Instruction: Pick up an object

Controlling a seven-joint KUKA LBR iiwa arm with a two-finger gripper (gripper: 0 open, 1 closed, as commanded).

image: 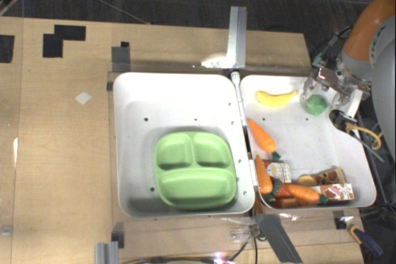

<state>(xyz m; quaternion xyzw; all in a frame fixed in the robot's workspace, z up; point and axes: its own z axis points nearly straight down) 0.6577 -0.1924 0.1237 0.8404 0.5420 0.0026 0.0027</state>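
Observation:
The right bin (328, 139) holds several items. A yellow banana (276, 97) lies near its far wall, and a small green round object (315, 104) sits close to the far right corner. An orange carrot (262, 136) lies along the left wall. More items are heaped at the near edge: a second carrot (263, 175), another orange piece (301, 193), a small carton (279, 171) and a brown packet (334, 191). My gripper (327, 91) hangs at the far right corner, right over the green object and partly hiding its top.
The left bin (136, 102) contains a green divided plate (195, 168) toward its near side. A metal post (237, 34) stands behind the divider between the bins. Cables (362, 133) trail off the right bin's right rim.

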